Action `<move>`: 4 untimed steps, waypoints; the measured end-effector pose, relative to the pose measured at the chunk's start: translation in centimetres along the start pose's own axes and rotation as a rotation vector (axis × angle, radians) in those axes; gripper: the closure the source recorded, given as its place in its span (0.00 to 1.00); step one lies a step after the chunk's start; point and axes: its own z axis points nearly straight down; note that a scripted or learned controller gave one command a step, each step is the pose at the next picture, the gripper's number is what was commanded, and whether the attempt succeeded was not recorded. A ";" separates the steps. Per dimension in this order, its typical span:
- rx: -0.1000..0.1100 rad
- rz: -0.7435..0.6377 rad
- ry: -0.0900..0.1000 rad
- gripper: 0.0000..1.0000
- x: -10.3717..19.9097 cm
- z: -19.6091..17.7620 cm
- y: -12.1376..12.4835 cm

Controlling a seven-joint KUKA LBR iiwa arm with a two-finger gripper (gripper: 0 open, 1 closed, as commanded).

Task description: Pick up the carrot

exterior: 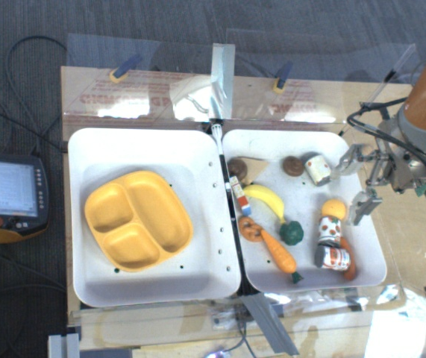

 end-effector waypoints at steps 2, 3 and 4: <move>-0.002 -0.222 -0.017 0.00 2.5 17.1 7.8; -0.002 -0.015 -0.022 0.00 2.3 18.0 7.8; -0.002 0.329 -0.016 0.00 2.9 18.3 7.0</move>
